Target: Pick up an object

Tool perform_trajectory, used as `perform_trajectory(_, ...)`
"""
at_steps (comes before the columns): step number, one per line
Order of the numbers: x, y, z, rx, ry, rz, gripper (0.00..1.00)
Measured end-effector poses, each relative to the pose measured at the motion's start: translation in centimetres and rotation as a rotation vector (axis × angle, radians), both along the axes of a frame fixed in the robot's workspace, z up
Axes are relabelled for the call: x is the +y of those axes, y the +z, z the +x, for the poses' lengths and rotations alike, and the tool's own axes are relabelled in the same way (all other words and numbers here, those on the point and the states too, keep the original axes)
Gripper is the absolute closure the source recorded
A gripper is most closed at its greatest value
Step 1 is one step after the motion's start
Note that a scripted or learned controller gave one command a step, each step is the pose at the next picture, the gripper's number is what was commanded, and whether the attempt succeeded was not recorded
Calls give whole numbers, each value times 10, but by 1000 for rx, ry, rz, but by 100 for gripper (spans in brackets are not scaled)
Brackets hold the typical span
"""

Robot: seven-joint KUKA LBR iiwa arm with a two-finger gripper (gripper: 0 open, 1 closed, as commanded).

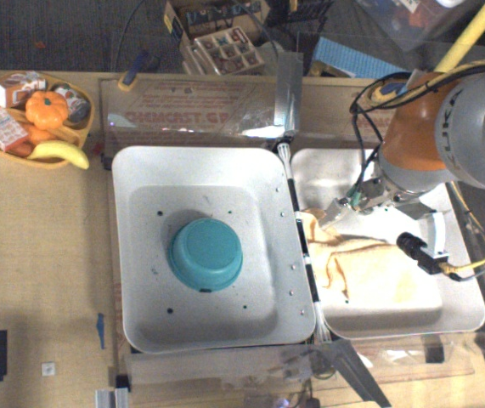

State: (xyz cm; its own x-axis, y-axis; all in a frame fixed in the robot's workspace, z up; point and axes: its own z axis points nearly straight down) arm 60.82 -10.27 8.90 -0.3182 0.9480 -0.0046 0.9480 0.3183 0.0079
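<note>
A teal bowl (206, 253) lies upside down in the middle of the left white bin (140, 185). A cream-yellow cloth (365, 270) lies crumpled across the floor of the right white bin (467, 313). My gripper (337, 212) is low in the right bin, at the cloth's upper left corner near the wall between the bins. It is right at the edge of the cloth, and contact cannot be judged. The grey arm with its orange band (416, 134) hangs over the back of the right bin and hides part of it.
A black cable fitting (418, 252) hangs from the wrist over the cloth. On the bench at far left stands a wicker basket (30, 130) of toy food with a banana. Boxes and clutter lie behind the bins.
</note>
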Motion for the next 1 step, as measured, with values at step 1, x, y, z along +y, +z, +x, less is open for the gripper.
perform_trajectory(1,-3,7,-97,7,197,1,0)
